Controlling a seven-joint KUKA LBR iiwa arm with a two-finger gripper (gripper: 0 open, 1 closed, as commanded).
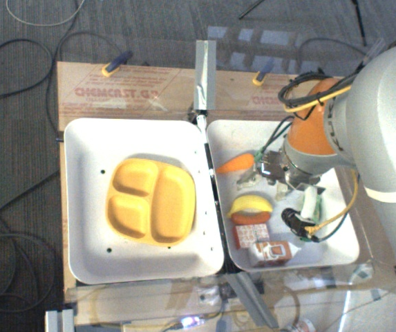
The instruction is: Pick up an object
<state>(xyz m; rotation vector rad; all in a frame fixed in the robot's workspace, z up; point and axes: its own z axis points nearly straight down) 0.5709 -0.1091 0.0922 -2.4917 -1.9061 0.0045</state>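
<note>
At the near edge of the right bin [350, 251] lies a small red and white carton [272, 252], touching a red printed packet [250, 234] just behind it. Behind those sits a yellow and red burger-like toy [249, 207], and farther back an orange carrot [235, 163] lies close to the wall shared with the left bin [80, 185]. The left bin holds a yellow divided tray [153, 200], lying flat near its middle. The jaws [261, 168] hang low in the right bin just beside the carrot's green end; whether they are open or closed I cannot tell
</note>
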